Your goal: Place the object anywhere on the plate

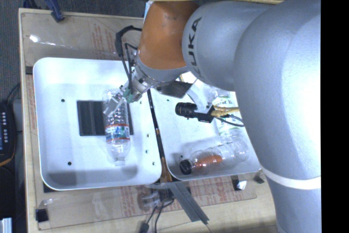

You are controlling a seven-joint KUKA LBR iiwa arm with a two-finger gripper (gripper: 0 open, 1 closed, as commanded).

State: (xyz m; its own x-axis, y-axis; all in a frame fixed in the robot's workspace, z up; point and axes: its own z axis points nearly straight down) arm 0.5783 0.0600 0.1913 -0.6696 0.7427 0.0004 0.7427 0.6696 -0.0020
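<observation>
A clear plastic water bottle [116,131] with a red and blue label lies on its side in the left white bin [49,117]. Its small end points toward the near edge of the bin. It rests partly on a flat, dark square plate [90,117], covering the plate's right edge. The plate lies flat on the bin floor.

We note a pale wooden surface [71,35] bearing two shallow white bins side by side: left bin [54,79] and right bin [172,142], rims touching. Two blue clamps [53,8] grip the surface's far-left edge.
</observation>
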